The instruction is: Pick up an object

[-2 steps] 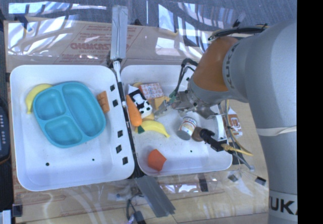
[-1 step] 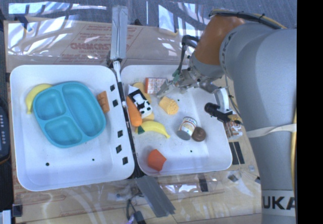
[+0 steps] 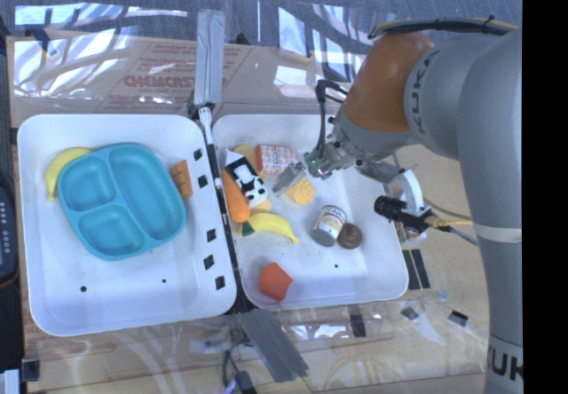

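Toys are clustered in the right bin (image 3: 382,281): a banana (image 3: 273,225), a carrot (image 3: 235,198), a can (image 3: 329,224), a red block (image 3: 275,280). The hand (image 3: 293,177) is poised above a yellow piece (image 3: 303,193); its state cannot be told. Bare floor is left along the right wall.

Place: robot lab
Evidence: a grey arm (image 3: 470,117) is reaching over taped white bins (image 3: 35,295) sitting on a worktop (image 3: 142,73)
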You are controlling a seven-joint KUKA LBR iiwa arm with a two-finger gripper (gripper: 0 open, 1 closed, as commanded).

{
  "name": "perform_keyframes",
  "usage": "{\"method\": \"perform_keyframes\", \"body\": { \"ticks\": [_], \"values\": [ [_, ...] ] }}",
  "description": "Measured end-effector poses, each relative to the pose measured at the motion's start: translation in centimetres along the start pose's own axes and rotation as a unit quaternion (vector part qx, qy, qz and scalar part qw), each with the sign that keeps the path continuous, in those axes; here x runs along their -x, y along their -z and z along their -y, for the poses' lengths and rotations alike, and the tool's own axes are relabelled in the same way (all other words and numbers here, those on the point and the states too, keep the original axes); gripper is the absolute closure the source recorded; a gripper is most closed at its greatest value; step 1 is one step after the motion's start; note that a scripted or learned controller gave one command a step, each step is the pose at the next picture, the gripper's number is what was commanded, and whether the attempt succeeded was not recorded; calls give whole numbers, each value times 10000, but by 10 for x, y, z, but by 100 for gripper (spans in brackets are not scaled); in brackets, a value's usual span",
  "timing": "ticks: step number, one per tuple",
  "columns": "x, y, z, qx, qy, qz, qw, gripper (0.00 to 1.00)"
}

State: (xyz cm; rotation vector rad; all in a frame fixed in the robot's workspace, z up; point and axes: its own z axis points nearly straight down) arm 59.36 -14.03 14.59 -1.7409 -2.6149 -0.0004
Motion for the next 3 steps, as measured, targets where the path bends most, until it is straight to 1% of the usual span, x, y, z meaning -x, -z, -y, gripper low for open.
{"method": "perform_keyframes", "body": {
  "ticks": [1,2,3],
  "values": [
    [13,-55,-4,-21,80,-9,10000,0],
    [13,-44,-5,-14,92,-3,10000,100],
    [-44,68,-81,41,44,15,10000,100]
  ]
}}
